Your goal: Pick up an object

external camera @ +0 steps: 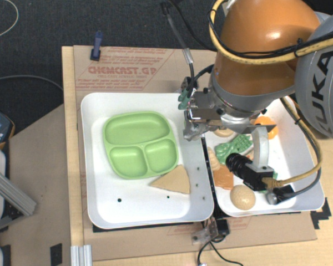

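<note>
Dark carpet point(55, 15) surrounds a cardboard-topped bench point(127, 73) carrying 2 white bins. The left bin point(97, 204) holds a green 3-compartment plate point(140, 144) and a tan wedge point(173, 182) just beside it, with open room along its left and near walls. The gripper point(213, 121), open or closed state not discernible, hangs over the right bin point(306, 199), which holds a green toy point(237, 146), orange piece point(223, 178) and tan egg point(243, 197).

Pale green sectioned plate point(139, 144), tan triangular wedge point(172, 180), white left bin point(97, 148), white right bin point(294, 148), deeper green ridged toy point(237, 146), orange flat piece point(223, 177), beige egg-shaped ball point(243, 197), brown worktop point(133, 79) with red lettering, blue clip point(96, 45), arm's glossy orange band point(266, 21).
</note>
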Controlling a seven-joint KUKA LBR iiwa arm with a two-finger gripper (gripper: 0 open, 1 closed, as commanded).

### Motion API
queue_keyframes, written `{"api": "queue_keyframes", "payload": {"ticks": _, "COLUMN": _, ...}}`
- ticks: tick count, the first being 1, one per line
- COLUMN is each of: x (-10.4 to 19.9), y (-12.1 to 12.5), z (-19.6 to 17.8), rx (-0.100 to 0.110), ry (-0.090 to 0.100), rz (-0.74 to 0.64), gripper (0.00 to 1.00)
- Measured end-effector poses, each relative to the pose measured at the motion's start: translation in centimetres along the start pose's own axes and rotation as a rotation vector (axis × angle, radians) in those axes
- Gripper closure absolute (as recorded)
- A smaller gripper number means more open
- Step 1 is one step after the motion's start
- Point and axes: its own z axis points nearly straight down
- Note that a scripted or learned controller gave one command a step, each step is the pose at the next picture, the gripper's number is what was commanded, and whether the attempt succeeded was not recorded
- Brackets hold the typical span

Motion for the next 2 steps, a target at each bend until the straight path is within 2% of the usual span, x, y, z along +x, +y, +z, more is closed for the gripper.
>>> {"api": "queue_keyframes", "payload": {"ticks": 2, "x": -0.32, "y": 0.14, "z": -2.18, "rx": -0.006, "ry": -0.001, "rz": 0.006, "gripper": 1.0}}
